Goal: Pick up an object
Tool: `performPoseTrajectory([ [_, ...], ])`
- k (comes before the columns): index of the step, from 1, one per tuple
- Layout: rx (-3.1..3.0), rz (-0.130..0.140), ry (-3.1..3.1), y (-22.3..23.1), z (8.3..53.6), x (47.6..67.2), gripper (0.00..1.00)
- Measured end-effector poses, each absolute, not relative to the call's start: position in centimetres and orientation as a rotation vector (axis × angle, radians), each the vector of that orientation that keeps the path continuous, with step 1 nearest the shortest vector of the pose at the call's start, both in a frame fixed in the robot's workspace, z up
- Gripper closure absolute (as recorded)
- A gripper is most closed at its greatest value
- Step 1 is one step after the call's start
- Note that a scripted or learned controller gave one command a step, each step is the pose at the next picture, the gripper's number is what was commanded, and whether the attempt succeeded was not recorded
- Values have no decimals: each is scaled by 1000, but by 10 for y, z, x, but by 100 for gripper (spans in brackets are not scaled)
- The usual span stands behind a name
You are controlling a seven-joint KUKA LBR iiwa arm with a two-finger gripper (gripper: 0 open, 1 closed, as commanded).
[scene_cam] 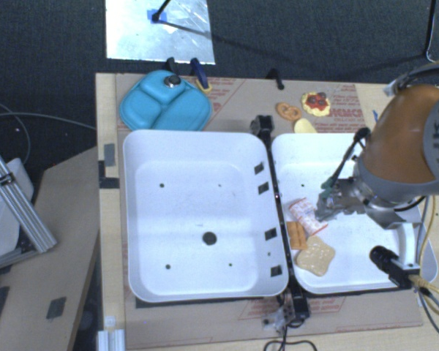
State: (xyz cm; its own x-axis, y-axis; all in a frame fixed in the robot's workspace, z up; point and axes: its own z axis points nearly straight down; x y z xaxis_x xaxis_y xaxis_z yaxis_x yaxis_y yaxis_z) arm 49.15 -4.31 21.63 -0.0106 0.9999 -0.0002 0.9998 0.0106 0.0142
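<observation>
- Three small things lie near the left wall of the right bin (307, 152), toward its near-left corner: a crinkled white-and-red packet (305, 212), a ridged orange wafer (298, 235) just below it, and a pale tan, slice-shaped piece (315, 257) nearest the front edge.
- My gripper (328, 209) hangs low over the packet's right side, at or just beside it; I cannot tell whether I touch it.
- Whether my fingers are spread or pressed together I cannot tell, since my own grey wrist and orange band hide them.
- I judge the step in hand to be the reach: I see nothing between my fingers, so no pick is made yet.
- The next move, as I judge it, calls for settling squarely over one thing, closing, then lifting straight, because the three lie close and a skewed close could push them apart.
- The packet looks like thin, slippery film; the wafer looks stiff and flat; the tan piece looks soft with rounded corners.
- The left bin (154, 152) is smooth white plastic with a few dark spots on its floor.
- Beyond the bins, on the board's far edge, sit a glossy blue divided tray (166, 103) and small toy foods (316, 103).
</observation>
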Motion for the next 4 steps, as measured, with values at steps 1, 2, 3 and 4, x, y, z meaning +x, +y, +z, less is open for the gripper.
performPoseTrajectory([
  [1, 2197, 20, 2228, -43, 227, 493, 100],
  [2, 2207, 7, 2239, 50, 234, 487, 100],
  [3, 2223, -3, 2222, 31, 197, 487, 100],
  [4, 2205, 17, 2227, 79, 289, 525, 100],
])
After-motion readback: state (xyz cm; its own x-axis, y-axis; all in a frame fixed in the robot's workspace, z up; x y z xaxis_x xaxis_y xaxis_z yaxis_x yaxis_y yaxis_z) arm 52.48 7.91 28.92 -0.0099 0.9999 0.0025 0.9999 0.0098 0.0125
